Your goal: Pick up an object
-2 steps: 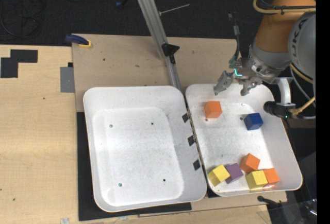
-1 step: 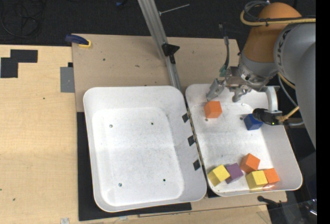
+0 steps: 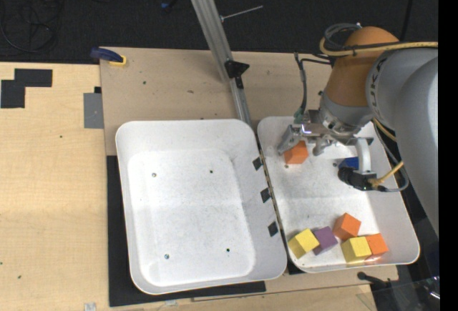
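While tilted, orange block sits between gripper fingers

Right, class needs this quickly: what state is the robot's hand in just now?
Hand: closed on the orange block, which sits between its fingers above the right bin.

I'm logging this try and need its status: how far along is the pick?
Done: the gripper is over the right bin with an orange block at its fingers. In hand: that block sits between the fingers, seemingly gripped; whether it has left the floor is unclear. Left: lifting it away. Five more blocks lie untouched in the near corner.
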Robot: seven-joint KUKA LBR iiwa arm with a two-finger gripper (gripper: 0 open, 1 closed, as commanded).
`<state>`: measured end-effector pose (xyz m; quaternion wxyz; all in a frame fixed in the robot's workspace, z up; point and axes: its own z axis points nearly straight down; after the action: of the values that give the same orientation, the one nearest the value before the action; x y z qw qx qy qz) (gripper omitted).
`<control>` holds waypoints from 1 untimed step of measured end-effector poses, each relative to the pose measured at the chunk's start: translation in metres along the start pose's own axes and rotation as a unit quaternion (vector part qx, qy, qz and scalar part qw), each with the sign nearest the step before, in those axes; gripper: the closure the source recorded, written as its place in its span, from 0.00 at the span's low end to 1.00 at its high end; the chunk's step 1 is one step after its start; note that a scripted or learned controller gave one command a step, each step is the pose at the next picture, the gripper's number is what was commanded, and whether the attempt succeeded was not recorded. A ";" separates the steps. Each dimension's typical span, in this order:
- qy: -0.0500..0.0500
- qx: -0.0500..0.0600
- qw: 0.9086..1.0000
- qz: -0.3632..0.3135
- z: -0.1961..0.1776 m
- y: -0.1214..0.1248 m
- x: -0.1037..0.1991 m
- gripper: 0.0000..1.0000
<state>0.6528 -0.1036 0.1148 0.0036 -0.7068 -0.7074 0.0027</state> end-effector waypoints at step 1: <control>-0.001 -0.003 1.000 -0.001 0.025 0.001 0.002 0.00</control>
<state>0.6531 -0.1015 0.0902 0.0010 -0.7060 -0.7082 0.0011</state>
